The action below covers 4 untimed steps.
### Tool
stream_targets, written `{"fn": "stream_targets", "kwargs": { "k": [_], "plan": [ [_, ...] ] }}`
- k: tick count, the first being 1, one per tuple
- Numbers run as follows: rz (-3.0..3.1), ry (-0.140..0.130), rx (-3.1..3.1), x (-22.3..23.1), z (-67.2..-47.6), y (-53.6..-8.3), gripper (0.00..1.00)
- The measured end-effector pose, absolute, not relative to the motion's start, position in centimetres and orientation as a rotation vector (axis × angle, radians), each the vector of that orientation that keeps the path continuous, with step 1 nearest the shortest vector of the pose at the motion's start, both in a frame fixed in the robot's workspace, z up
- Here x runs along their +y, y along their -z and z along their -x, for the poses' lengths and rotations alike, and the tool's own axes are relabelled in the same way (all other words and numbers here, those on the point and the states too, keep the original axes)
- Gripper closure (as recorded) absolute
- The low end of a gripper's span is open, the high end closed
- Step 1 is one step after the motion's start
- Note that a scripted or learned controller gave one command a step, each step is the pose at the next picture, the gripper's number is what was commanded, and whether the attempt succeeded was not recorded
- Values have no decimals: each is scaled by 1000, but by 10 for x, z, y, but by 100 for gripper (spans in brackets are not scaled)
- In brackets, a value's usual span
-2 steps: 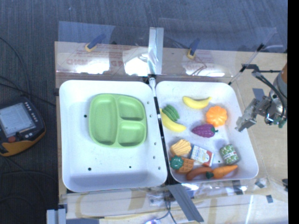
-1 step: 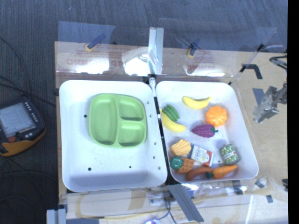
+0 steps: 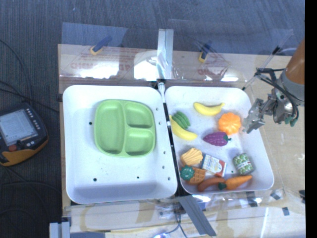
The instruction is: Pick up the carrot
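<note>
1. We see the carrot (image 3: 237,182) lying flat along the near wall of the right bin (image 3: 257,148), orange with a small green top pointing toward a brownish sausage-like piece (image 3: 210,184) that touches it.
2. Around it in that bin we find a green can (image 3: 242,163), a small carton (image 3: 214,165), a waffle-like piece (image 3: 197,174) beside a green round item (image 3: 186,172), a pale yellow ridged piece (image 3: 191,157), a purple eggplant (image 3: 216,139), an orange pumpkin (image 3: 229,123), two bananas (image 3: 208,108) and a green pepper (image 3: 181,119).
3. The left bin (image 3: 79,148) holds a green divided plate (image 3: 125,128).
4. The claw (image 3: 257,115) hangs at the right bin's far right rim, just beside the pumpkin; we cannot tell whether it is open or closed, and we see nothing held in it.
5. The carrot lies well apart from the claw, toward the near edge of the surface (image 3: 287,167) and slightly to the claw's left in the view, with the can between them.
</note>
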State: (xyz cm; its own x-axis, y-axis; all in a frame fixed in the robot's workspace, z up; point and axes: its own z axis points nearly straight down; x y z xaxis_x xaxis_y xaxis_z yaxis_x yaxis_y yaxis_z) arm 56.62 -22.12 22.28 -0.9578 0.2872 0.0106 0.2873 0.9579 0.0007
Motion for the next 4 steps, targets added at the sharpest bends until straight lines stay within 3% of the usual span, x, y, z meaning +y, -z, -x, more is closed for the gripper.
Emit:
{"fn": "stream_targets", "kwargs": {
  "k": [1, 2, 3, 4],
  "plan": [
    [457, -2, -3111, -223, -568, -230, 0],
    [500, 1, -3093, -223, -499, -139, 0],
    [666, -1, -3103, -222, -495, -93, 0],
    [1185, -1, -2913, -223, -485, -94, 0]
  ]
}}
